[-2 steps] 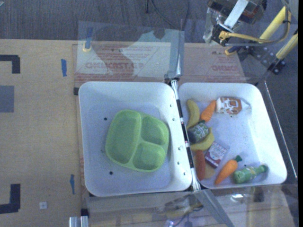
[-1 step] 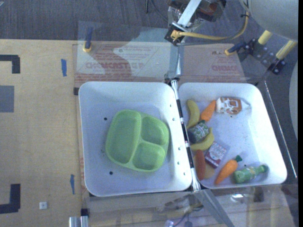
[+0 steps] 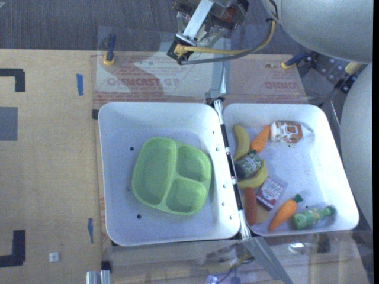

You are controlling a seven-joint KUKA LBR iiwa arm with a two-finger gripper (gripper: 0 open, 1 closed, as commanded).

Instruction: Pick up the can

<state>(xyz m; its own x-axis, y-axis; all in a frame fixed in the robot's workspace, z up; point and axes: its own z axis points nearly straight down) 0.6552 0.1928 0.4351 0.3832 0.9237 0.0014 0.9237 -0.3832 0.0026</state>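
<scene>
The can (image 3: 248, 164) is small and dark with a green label. It lies on its side in the right bin (image 3: 331, 158), near the left wall, resting on a yellow banana (image 3: 241, 141). My gripper (image 3: 214, 6) hangs high at the top of the view, beyond the far edge of both bins and well away from the can. Nothing shows between it and the can.
Around the can lie a carrot (image 3: 260, 139), a white and orange packet (image 3: 286, 131), a red box (image 3: 271, 192), a second carrot (image 3: 284, 213), a green bottle (image 3: 311, 217) and a red stick (image 3: 251, 205). The left bin (image 3: 118, 135) holds a green divided plate (image 3: 172, 174).
</scene>
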